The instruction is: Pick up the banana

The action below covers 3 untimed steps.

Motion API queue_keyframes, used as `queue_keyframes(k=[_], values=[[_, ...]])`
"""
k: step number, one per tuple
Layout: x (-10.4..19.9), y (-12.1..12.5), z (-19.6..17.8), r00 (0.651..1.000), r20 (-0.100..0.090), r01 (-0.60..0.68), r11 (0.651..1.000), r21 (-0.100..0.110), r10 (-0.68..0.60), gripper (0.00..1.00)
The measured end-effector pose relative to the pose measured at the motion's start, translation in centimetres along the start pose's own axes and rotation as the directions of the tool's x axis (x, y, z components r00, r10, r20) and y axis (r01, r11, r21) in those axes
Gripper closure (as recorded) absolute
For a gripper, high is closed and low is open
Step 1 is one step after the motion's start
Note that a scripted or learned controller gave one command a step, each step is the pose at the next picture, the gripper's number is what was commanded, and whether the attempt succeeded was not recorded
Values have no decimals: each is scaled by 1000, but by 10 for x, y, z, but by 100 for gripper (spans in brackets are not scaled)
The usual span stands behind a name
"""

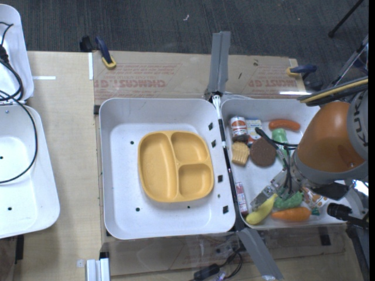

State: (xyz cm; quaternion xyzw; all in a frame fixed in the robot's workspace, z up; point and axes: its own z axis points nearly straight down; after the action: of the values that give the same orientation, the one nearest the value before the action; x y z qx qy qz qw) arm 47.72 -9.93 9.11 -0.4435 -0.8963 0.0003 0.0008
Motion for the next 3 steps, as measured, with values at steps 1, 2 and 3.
queue_keyframes(k=[1,2,3], values=[[-1,0,-9,1000,1,-2,1000,-1,2,100],[-1,0,-9,1000,1,-3,1000,-1,3,0],[-4,-3,0,955,1,-295,955,0,295,0]])
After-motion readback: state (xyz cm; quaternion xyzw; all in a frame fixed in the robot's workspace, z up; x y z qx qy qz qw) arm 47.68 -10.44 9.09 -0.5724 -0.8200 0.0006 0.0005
